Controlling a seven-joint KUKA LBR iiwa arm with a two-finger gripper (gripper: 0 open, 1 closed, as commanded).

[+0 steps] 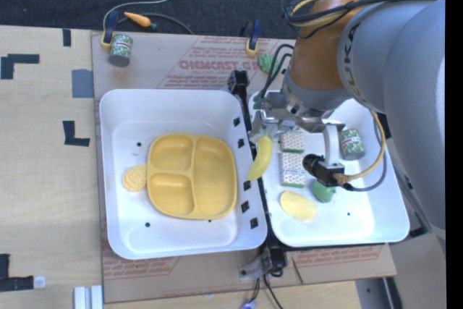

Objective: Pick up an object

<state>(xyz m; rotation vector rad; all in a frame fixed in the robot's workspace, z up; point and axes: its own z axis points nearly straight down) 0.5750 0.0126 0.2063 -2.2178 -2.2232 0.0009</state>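
Two white bins are sitting side by side on the worktop (43,155), and I am taking the right bin (376,224) as my landmark. The arm (383,40) is hanging over its upper half. The left bin (116,177) is carrying a yellow divided tray (192,176). A banana (260,158) is lying along the right bin's left wall, beside a checkered packet (291,167). I cannot tell how the fingers are standing.
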